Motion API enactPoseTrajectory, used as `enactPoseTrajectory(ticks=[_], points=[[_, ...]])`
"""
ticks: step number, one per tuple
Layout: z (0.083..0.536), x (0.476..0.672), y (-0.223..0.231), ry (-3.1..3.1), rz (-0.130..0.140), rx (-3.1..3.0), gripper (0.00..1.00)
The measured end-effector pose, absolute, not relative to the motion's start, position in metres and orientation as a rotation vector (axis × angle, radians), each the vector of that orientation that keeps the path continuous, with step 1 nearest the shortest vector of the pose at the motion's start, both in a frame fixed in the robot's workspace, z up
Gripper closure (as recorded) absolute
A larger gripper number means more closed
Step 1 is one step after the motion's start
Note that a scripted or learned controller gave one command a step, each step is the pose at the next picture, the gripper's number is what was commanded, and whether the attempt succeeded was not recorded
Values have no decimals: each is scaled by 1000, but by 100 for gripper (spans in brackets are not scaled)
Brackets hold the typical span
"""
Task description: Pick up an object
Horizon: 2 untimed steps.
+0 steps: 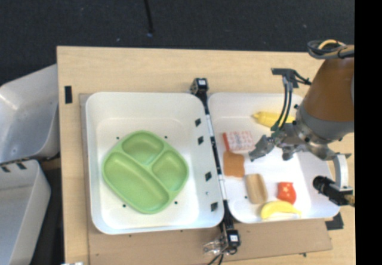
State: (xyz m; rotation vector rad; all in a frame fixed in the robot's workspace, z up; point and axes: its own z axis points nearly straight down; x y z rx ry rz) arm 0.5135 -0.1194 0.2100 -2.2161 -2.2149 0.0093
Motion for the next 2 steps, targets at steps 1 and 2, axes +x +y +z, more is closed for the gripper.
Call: enactPoseTrajectory(ticks=[1, 2], points=[[215, 516, -119, -2224, -1, -2219, 0], [171, 514, -125, -2218, 5, -2221, 0]])
